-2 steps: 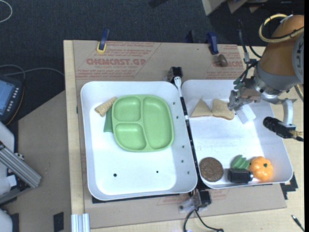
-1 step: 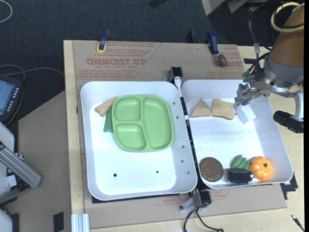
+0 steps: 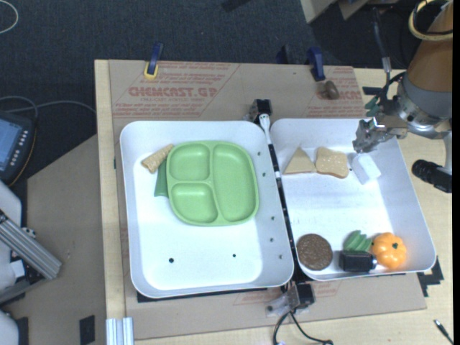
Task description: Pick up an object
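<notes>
My gripper (image 3: 363, 141) hangs over the far right part of the right bin (image 3: 402, 207), just right of a tan bread slice (image 3: 332, 163). A pale triangular wedge (image 3: 298, 162) lies left of that slice. At the bin's near end sit a brown round patty (image 3: 315, 251), a small green piece (image 3: 356, 241), a black block (image 3: 356, 262) and an orange pumpkin-like toy (image 3: 389, 250). The gripper is well above and behind these. I see nothing held in it.
The left bin (image 3: 144, 250) holds a green divided plate (image 3: 213, 182), with a tan cracker-like piece (image 3: 154, 159) and a green flat item (image 3: 159, 182) at its left edge. Blue clamps (image 3: 315, 63) stand on the bench's far edge. A black part (image 3: 434, 172) juts in at right.
</notes>
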Motion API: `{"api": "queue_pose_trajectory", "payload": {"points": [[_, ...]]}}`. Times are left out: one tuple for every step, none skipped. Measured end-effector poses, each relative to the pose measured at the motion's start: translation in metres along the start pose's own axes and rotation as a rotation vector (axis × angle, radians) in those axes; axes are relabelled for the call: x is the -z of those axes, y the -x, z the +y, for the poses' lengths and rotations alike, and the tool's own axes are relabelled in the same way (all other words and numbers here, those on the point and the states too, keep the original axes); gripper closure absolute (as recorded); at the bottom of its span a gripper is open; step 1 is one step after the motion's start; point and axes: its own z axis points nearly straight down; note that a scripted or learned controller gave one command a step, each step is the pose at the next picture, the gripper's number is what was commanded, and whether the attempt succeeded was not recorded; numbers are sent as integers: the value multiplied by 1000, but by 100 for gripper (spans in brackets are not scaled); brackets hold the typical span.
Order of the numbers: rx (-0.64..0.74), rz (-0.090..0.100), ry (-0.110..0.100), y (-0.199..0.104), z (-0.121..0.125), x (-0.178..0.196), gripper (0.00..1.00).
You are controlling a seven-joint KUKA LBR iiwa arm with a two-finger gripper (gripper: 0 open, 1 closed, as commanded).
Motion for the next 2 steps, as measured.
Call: {"api": "queue_pose_trajectory", "payload": {"points": [[4,4,-8,-53,-29,-3,100],[4,4,-7,-108,-39,2,100]]}}
